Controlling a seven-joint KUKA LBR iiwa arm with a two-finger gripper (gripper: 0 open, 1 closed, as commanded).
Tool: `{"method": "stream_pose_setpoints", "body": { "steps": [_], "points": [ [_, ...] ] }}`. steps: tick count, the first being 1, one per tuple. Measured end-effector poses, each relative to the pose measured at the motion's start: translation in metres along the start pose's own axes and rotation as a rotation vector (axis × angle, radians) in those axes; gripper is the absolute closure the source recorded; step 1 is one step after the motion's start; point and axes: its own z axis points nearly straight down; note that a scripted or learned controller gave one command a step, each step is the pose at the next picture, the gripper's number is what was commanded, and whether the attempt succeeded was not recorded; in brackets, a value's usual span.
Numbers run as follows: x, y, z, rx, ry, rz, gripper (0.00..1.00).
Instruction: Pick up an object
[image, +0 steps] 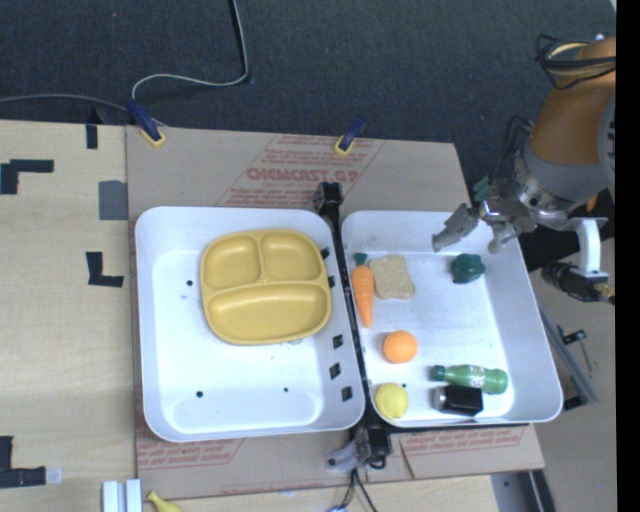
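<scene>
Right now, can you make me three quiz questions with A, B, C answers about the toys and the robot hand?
1. Where is the yellow plate? A left bin B right bin C on the cardboard
2. What colour is the round ball below the carrot? A blue B orange C pink
3. What is the gripper doing? A holding the carrot B holding the bottle C holding nothing, fingers apart

Answers: A, the plate lies in the left bin. B, it is orange. C, its spread fingers hang over the right bin's top edge, beside the dark green toy.
</scene>
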Motion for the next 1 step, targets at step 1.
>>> {"method": "stream_pose_setpoints", "body": {
  "steps": [1],
  "points": [
    [0.0186,0.0439,0.1590,-0.009,-0.002,0.000,0.00]
  ]
}}
